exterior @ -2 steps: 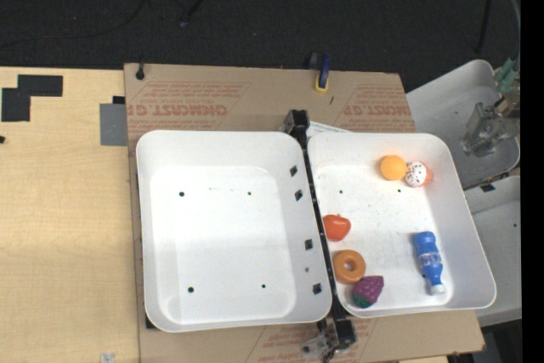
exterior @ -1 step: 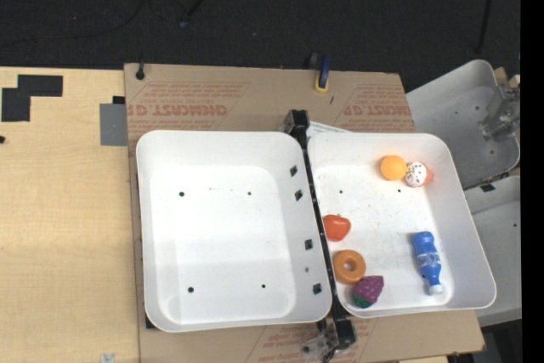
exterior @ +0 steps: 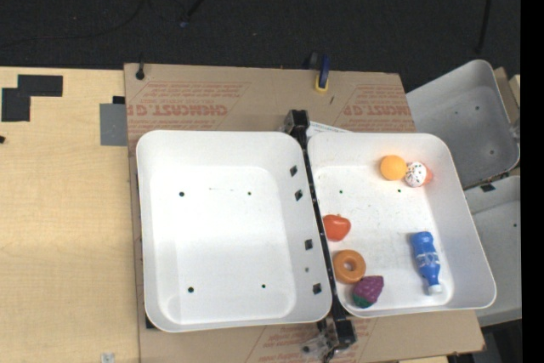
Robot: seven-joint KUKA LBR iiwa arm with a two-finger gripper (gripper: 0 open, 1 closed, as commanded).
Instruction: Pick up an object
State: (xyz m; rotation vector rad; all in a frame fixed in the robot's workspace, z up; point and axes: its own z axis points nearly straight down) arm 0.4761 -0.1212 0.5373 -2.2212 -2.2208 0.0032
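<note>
Camera view. 2 white bins; the left bin [exterior: 212, 225] adjoins the right bin [exterior: 387, 221]. Right bin holds 6 items: orange ball [exterior: 393, 167] and spotted white ball [exterior: 415, 174] touching at its far end; red tomato [exterior: 337, 227], brown ring [exterior: 348, 265] and purple grapes [exterior: 368, 291] along its left wall; blue bottle [exterior: 426, 259] near its right wall. Gripper state: cannot tell.

Over on the robot's side, far right of the view, there's a flat grey metal panel [exterior: 463, 119] with rounded corners and a few small holes, lying at a tilt. Honestly can't tell if it's part of the robot's mounting or just bench hardware.
</note>
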